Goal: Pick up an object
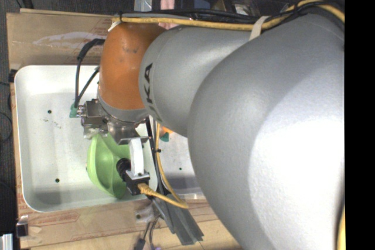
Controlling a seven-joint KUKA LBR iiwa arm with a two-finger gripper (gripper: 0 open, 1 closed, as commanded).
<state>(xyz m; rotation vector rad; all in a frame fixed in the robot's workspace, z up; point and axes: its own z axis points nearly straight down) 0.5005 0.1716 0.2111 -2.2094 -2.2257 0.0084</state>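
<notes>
Looking down, we see our two-finger gripper (108, 136) hanging low in the shallow white plastic bin (35, 126), right above a rounded bright green plastic object (102, 170) lying near the bin's front wall; its grip state we cannot tell. Behind rises the grey arm (252, 120).

Grey arm (263, 126) with orange band (124, 70), green object (104, 167), white bin (35, 126)

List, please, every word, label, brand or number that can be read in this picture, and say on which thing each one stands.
"KA": black letters on the grey arm, beside the orange band; the word's other letters are hidden.
Items along the bench's far edge: too small and blurred to read.
</notes>
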